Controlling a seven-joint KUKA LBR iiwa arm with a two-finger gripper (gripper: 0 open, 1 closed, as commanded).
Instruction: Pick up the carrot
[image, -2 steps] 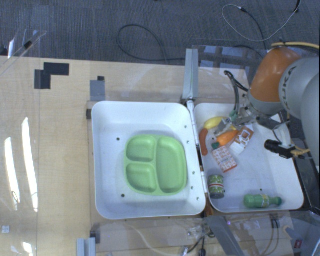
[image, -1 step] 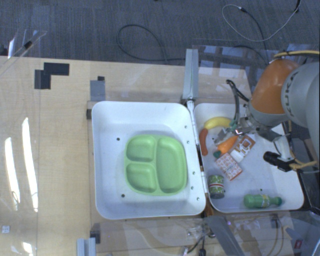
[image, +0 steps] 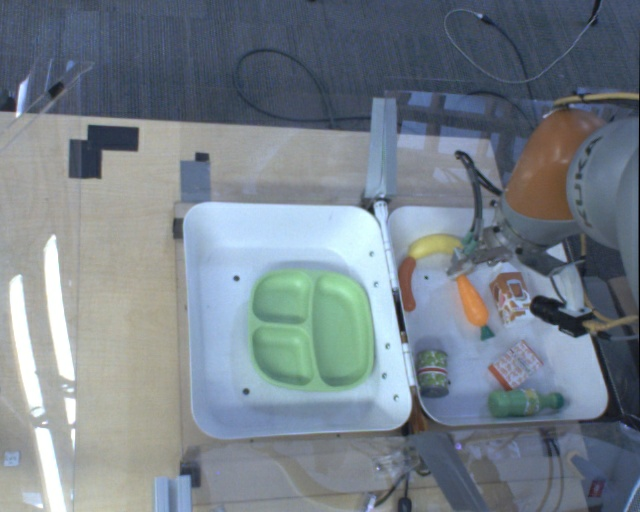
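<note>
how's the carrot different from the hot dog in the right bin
The carrot is orange with a green tip at its lower end; the hot dog is reddish all over. The carrot tapers, while the hot dog is slim and slightly curved. The hot dog lies along the right bin's left wall; the carrot lies nearer the middle, just below the gripper. Both lie flat, roughly lengthwise.

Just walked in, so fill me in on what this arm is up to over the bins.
The grey arm with the orange band reaches from the right over the right white bin. Its gripper hovers by the yellow banana, just above the orange carrot, which lies loose on the bin floor, not yet picked up. A red sausage, small can, green bottle and two snack packets share that bin. The left bin holds a green divided plate.
</note>
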